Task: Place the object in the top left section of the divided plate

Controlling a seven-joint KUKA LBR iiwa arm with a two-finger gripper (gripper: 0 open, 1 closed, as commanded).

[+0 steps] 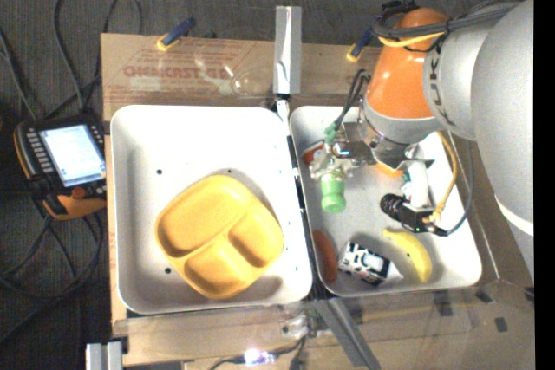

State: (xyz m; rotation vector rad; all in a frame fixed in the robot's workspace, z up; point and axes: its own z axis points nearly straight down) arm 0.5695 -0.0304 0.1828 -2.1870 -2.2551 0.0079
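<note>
A cardboard-topped bench (173,69) on dark carpet is bearing two white bins. The yellow divided plate (220,235) is lying in the left bin (139,134), waiting. In the right bin (464,260), the gripper (334,162) is hanging over a green bottle (332,192); I cannot tell whether it is gripping. A banana (414,254) and a small black-and-white toy (364,262) are lying nearby, and the bin walls are standing between bottle and plate.

The right bin (473,269) was crowded. The arm (408,91) hung over its upper part, and the tool (334,153) stood near the wall between the two bins, just above a green bottle (332,193). Lower down lay a banana (414,254), a small black and white object (364,262) and a dark red thing (325,249) along the left wall, with little room between them. In the left bin (139,143) the yellow divided plate (219,234) took the lower middle; the white floor above and left of it was open for passing.
</note>
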